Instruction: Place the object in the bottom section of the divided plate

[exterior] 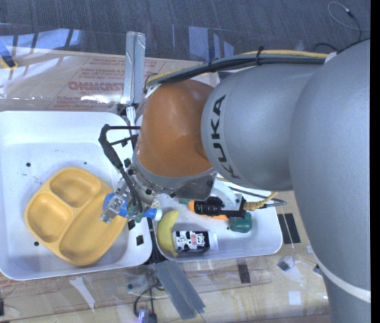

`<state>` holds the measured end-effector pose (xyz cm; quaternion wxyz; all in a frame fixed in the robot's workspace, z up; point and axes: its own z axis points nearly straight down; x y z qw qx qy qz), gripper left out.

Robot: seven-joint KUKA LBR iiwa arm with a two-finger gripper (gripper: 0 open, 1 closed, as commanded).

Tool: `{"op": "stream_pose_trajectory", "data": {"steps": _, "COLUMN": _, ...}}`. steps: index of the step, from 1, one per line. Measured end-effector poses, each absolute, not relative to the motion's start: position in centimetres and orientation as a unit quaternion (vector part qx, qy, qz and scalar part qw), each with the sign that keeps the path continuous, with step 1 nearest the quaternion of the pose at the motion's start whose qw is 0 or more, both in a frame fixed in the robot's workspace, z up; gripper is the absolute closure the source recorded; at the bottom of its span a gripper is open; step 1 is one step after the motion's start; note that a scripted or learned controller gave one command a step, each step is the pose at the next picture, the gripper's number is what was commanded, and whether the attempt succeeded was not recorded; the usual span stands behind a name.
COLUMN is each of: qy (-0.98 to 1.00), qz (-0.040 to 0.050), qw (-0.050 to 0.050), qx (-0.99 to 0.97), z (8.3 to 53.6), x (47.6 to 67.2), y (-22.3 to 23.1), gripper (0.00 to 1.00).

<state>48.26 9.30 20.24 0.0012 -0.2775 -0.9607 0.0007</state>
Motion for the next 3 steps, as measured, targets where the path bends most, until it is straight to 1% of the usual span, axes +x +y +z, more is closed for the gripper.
{"op": "stream_pose_trajectory", "data": {"steps": 1, "qy": -0.957, "qz": 0.0, "qw": 0.0, "qx": -0.291, "z": 27.0, "x": 52.5, "y": 8.8, "gripper": 1.0}}
{"op": "stream_pose_trajectory", "data": {"steps": 2, "qy": -0.953, "qz": 0.0006, "qw": 0.001, "qx": -0.304, "z": 27.4, "x": 47.6, "y": 11.0, "gripper": 1.0}}
{"op": "stream_pose_trajectory", "data": {"steps": 3, "qy": -0.953, "qz": 0.0006, "qw": 0.001, "qx": -0.304, "z": 27.4, "x": 47.6, "y": 11.0, "gripper": 0.0}}
